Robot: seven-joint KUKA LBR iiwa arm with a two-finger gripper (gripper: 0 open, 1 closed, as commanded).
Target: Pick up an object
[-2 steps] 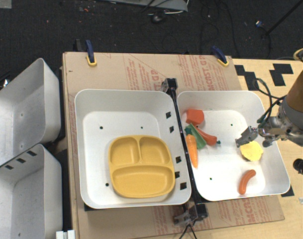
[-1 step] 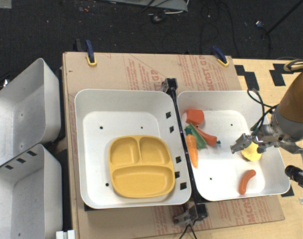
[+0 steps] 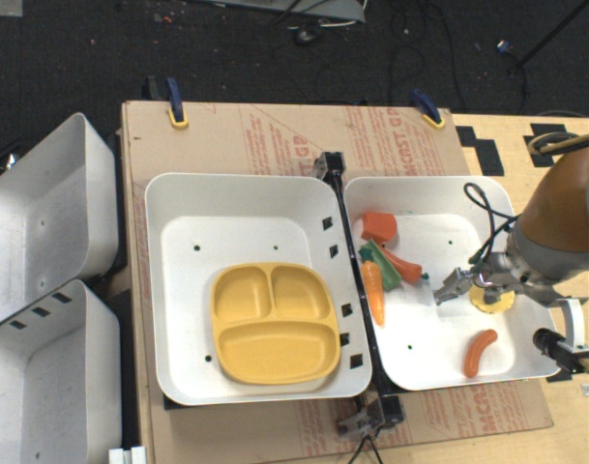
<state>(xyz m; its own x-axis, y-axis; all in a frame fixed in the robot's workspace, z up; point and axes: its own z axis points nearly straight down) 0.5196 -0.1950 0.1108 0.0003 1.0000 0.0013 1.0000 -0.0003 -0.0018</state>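
The right bin [image 3: 439, 370] holds several toy foods. An orange carrot [image 3: 373, 293] lies along its left wall. A red-orange piece [image 3: 379, 226] and a red and green pepper piece [image 3: 396, 265] sit near the carrot. A red sausage [image 3: 479, 352] lies near the front. My gripper [image 3: 478, 290] hangs low over the bin's right side, open, with one finger [image 3: 452, 288] splayed to the left. A small yellow object [image 3: 494, 303] sits just under the gripper and is partly hidden by it. I cannot tell whether the gripper touches it.
The left bin [image 3: 178, 356] holds a yellow divided plate [image 3: 274, 323]. The arm, grey with an orange band [image 3: 565, 211], covers the right bin's right wall. A black cable [image 3: 483, 206] loops by the wrist. Two spare white bins [image 3: 43, 259] stand off the bench at left.
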